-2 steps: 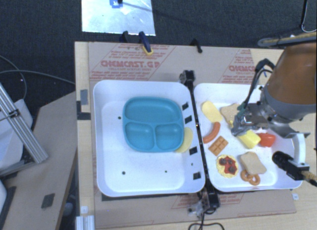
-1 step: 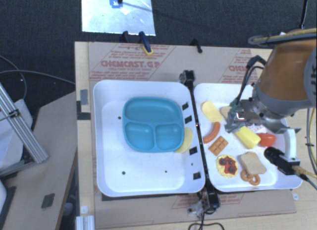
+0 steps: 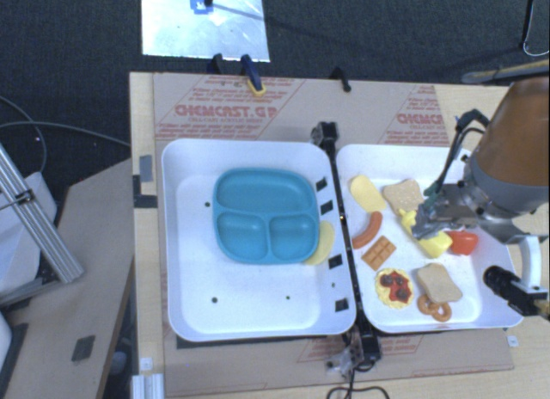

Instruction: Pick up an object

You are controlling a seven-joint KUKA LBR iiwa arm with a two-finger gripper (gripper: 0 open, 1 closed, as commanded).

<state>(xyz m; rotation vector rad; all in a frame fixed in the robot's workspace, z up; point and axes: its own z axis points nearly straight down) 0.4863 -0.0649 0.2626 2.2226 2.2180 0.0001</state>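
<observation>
The right bin [image 3: 494,307] holds several toy foods: a pale yellow wedge [image 3: 365,191], a toast slice [image 3: 402,193], a red sausage [image 3: 367,228], a brown waffle square [image 3: 378,253], a small pizza [image 3: 394,287], a bread slice [image 3: 439,282] and a pretzel [image 3: 434,308]. My gripper [image 3: 427,222] is low in this bin, right over a yellow piece [image 3: 436,244] and beside a red piece [image 3: 465,242]. It covers part of the yellow piece. Whether anything is in its grasp is hidden.
The left bin [image 3: 198,303] bears a blue divided tray [image 3: 262,217], with a yellow slice [image 3: 326,242] tucked at its right edge. A black-clipped divider [image 3: 339,217] separates the bins. My grey and orange arm [image 3: 516,144] overhangs the right bin's far right side.
</observation>
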